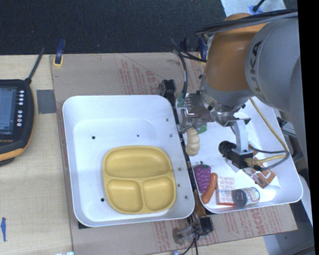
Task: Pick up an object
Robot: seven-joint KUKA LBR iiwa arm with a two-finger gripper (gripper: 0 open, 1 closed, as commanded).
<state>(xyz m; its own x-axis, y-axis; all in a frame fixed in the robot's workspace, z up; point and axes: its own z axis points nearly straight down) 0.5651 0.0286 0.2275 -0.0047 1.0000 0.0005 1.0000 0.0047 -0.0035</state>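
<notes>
Reaching down for a toy in the right bin.
A cream peanut-shaped toy [192,142] sits just under the gripper [195,126] by the bin's left wall; I cannot tell if it is grabbed. Lifting is left. The left bin [83,124] holds a yellow tray [139,178].

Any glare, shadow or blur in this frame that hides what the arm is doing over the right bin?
Camera view: even lighting, a soft shadow along the shallow white left bin's inner wall, mild sheen on the yellow three-compartment plastic plate. The grey arm with its orange band looms large and slightly soft, covering much of the shallow white right bin; the small items there look coarse and hard to identify.
</notes>
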